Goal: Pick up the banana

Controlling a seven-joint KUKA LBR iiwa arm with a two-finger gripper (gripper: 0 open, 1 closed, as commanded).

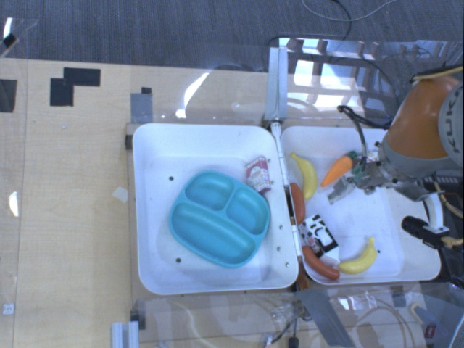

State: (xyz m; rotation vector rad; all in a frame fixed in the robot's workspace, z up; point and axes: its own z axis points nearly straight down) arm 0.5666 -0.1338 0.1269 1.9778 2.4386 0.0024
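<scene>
Camera view, slanted down on the bench, has the KUKA arm [424, 125] reaching in from the right over the right-hand white bin [417, 270]. Its gripper [342, 188] hangs near the middle of that bin, pointing toward the divider, and whether it is open or closed cannot be told from here (the tip is small and dark against the white floor); nothing is seen between its tips.

Two bananas lie in this bin. The upper banana [306, 174] sits just beside the gripper on its left in the picture, close to the divider, its long axis running roughly up and down the frame with a slight curve. The lower banana [360, 259] lies well below the gripper near the bin's front wall, its long axis nearly across the frame, tip raised to the right. The upper one is the nearer target, I judge, and a short shift toward the divider would put the gripper over it.

Also in the right bin: a toy carrot [337, 170] touching or just above the gripper, a black-and-white box [319, 233], and two sausages [320, 265] along the divider side.

The left white bin [145, 267] holds a blue divided plate [220, 217] and a small red packet [258, 174] by its upper right edge.
</scene>
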